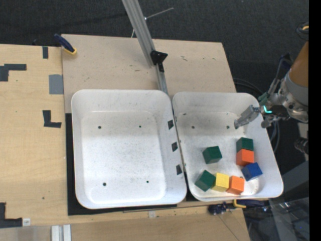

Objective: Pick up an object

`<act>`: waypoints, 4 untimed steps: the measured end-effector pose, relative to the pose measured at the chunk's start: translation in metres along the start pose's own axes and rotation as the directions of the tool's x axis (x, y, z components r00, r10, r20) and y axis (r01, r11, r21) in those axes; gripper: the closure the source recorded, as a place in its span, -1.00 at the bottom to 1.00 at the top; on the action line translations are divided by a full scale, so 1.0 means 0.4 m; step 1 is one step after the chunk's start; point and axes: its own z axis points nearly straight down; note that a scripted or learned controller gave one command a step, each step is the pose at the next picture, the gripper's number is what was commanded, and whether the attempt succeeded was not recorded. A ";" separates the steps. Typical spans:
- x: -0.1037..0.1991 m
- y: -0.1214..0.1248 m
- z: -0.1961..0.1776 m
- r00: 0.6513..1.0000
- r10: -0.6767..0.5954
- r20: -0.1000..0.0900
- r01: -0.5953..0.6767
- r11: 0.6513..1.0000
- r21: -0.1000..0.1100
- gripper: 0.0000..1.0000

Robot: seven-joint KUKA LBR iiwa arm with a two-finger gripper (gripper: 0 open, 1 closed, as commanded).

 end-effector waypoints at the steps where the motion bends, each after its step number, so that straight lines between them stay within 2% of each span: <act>1: 0.000 0.002 -0.006 1.000 -0.002 0.001 0.002 1.000 -0.004 -1.00; 3: 0.046 -0.007 0.271 1.000 -0.001 0.000 0.001 1.000 0.002 -1.00; 4: 0.048 -0.005 0.376 1.000 -0.002 0.003 0.002 1.000 -0.017 -1.00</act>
